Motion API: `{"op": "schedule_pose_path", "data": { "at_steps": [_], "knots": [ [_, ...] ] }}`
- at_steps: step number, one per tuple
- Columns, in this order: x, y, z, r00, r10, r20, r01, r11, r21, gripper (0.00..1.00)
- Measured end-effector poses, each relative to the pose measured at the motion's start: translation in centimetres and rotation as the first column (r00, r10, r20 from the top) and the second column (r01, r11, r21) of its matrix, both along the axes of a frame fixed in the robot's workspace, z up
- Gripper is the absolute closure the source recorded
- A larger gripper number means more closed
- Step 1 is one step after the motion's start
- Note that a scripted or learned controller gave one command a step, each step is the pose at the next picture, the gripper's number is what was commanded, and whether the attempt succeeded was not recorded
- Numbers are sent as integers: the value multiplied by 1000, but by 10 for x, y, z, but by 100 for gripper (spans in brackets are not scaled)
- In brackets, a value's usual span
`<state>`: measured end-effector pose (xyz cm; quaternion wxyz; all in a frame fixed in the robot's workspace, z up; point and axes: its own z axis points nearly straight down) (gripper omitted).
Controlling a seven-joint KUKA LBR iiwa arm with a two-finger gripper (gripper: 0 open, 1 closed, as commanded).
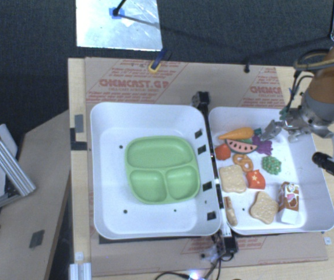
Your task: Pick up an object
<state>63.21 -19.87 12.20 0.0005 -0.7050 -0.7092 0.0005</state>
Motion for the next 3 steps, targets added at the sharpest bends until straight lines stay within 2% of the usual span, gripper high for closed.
{"op": "schedule_pose_path", "data": {
  "at_steps": [1,2,3],
  "knots": [
    [1,1,-38,1000,1,2,-1,1000,-1,0],
    [3,0,-24,1000,3,10,-3,1000,-2,100],
    [14,-1,35,1000,0,7,0,1000,-2,100]
  ]
}}
